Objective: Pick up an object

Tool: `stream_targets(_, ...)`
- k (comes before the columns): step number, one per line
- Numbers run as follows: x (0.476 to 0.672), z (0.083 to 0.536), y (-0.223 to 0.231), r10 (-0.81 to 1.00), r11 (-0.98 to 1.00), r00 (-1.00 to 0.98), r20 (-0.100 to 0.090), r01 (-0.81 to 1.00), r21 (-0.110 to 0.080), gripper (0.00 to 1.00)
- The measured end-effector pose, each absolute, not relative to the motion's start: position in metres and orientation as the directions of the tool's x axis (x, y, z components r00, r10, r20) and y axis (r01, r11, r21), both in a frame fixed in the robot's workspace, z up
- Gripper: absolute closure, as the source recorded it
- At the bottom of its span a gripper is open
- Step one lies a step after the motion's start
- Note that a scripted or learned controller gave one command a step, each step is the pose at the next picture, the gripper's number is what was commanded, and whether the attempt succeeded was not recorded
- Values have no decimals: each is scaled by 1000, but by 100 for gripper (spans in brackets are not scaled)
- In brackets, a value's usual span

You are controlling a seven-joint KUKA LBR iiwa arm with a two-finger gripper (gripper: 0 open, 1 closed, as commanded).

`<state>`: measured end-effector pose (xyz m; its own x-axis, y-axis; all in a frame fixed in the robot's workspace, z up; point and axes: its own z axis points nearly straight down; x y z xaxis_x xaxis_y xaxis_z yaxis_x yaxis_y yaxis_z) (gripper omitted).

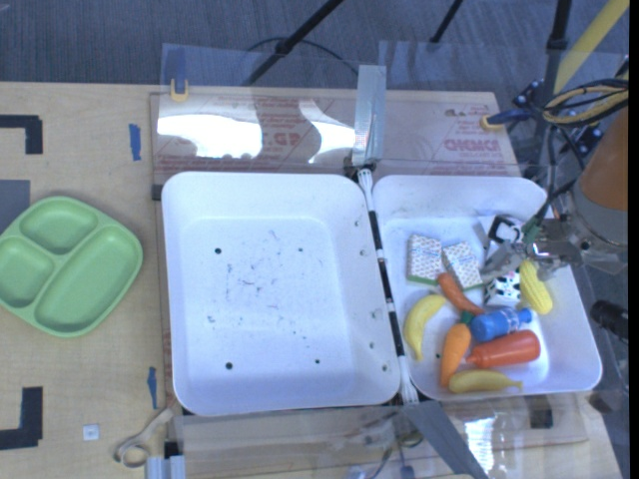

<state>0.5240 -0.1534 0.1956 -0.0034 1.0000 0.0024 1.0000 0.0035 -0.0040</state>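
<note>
Currently my claw (499, 252) hovers low over right shallow white bin (399, 193), near desk's right edge; can't tell its state. Toys heaped toward bin's near-right corner: yellow plastic banana (422, 322), orange plastic carrot (454, 345), red-and-blue plastic bottle (506, 335). Nothing visibly gripped. Clustering suits any pick.

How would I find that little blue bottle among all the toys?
Look in the right-hand shallow white bin, at the cluster of toys near its middle. The small blue plastic bottle lies on its side just above the fat red-orange toy, the sole blue item there.
</note>
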Motion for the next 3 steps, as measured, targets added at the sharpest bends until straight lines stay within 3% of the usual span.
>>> stream_targets(1, 528, 88, -100, 937, -348, 348, 1, 937, -4, 0)
stream_targets(2, 528, 95, -102, 936, -353, 353, 1, 936, -5, 100)
stream_targets(3, 597, 216, -31, 949, -315, 315, -2, 949, -4, 100)
